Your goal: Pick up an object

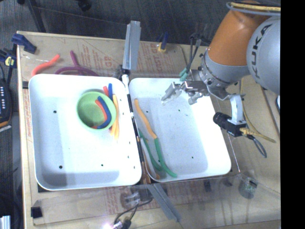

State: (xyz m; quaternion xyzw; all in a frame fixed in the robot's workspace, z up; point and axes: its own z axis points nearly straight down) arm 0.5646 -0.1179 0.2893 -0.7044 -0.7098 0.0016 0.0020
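My gripper point(181, 96) hangs over the back part of the right bin point(209, 149), its two fingers spread apart, open, with nothing between them. Along that bin's left wall lie an orange stick point(145, 120), a green stick point(158, 157) and a pale brown stick point(147, 162), all to the lower left of the gripper and apart from it. In the left bin point(52, 147) sits a green bowl point(93, 109) with red, blue and green sticks in it, and a yellow stick point(115, 116) against its right side.
A metal divider bar point(131, 44) stands between the bins at the back. Behind the left bin, an orange stick point(45, 65) and a purple hose point(76, 69) lie on the bench. A black fitting with cables point(228, 123) hangs by the right bin's right edge.
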